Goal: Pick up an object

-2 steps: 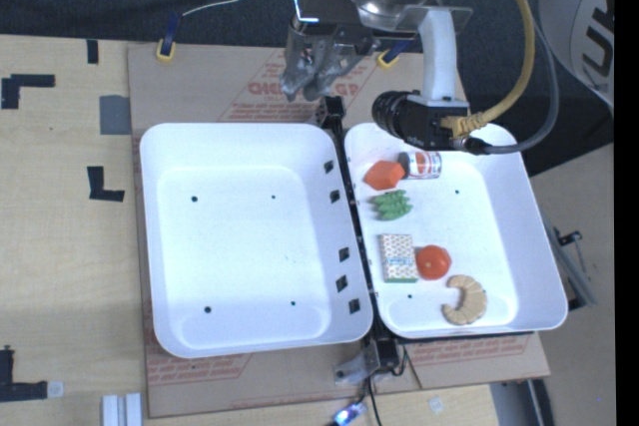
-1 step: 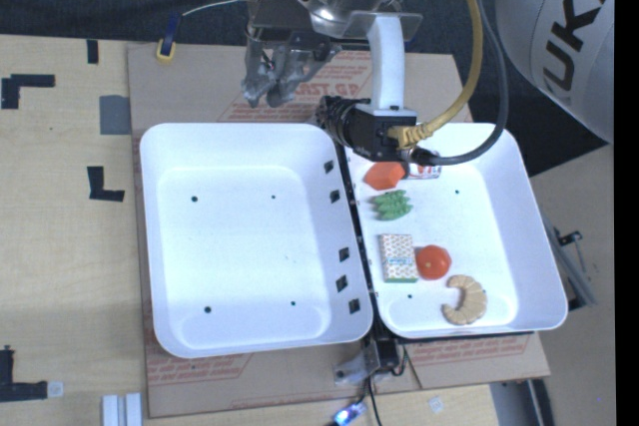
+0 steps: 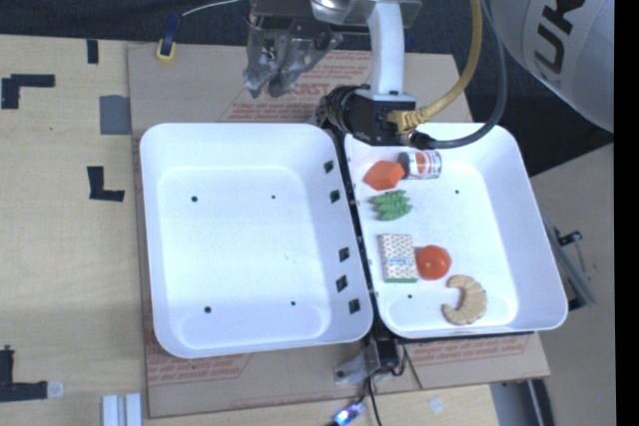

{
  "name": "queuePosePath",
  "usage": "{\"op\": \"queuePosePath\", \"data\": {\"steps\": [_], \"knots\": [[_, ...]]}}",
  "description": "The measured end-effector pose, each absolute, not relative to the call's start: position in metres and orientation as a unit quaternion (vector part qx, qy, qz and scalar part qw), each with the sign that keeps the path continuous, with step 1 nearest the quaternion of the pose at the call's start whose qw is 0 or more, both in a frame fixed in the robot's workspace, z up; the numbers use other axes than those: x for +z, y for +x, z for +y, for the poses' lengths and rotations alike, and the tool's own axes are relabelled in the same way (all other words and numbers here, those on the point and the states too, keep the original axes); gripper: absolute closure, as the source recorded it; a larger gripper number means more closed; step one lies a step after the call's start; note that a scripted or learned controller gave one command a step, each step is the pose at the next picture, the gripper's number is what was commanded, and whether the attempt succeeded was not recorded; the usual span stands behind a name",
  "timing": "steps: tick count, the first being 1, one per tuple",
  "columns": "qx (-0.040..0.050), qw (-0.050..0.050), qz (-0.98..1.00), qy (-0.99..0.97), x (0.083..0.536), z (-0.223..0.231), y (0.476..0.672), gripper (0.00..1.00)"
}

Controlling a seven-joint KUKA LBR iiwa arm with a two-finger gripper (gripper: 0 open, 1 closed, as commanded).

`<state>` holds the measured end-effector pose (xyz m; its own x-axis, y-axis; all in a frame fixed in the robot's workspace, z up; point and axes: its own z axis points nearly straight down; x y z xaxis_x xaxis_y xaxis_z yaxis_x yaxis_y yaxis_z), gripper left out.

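Gripper: you see the gripper [image 3: 278, 75] high in the view, above the back edge of the left bin [image 3: 160, 214], over the cardboard sheet [image 3: 210, 80]. Its grey fingers point down and look drawn close together, but you cannot tell from this angle whether they are together or apart. Nothing shows between them.

Arm: the arm [image 3: 559, 5] fills your upper right corner. You can read the white letters "UKA" on its grey shell, the rest cut by the frame edge. A yellow hose [image 3: 469, 35] curves down beside the white post [image 3: 387, 50].

Writing: faint red print runs across the cardboard sheet behind the bins; you cannot read it. The can [image 3: 423, 164] has a red and white label, too small to read. The box [image 3: 397, 256] bears a pattern, also unreadable.

Objects: all lie in the right bin [image 3: 524, 214], well apart from the gripper, to its right and nearer you. The can lies on its side at the back, just beside the orange piece [image 3: 382, 176]. The green piece [image 3: 392, 206] sits just in front of that. The box lies nearer the front, touching the tomato [image 3: 432, 262] on its right. The croissant [image 3: 465, 299] lies nearest the front edge.

Bench: black tape marks [image 3: 100, 185] sit on the wood left of the bins.
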<state>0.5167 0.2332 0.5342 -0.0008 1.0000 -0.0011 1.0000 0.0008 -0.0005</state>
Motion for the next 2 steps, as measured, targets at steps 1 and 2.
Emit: {"op": "queuePosePath", "data": {"steps": [1, 2], "knots": [[-0.0005, 0.000, 0.707, 0.707, 0.5343, 0.2333, 0.5184, 1.00], [-0.0005, 0.000, 0.707, 0.707, 0.5343, 0.2331, 0.5229, 1.00]]}}
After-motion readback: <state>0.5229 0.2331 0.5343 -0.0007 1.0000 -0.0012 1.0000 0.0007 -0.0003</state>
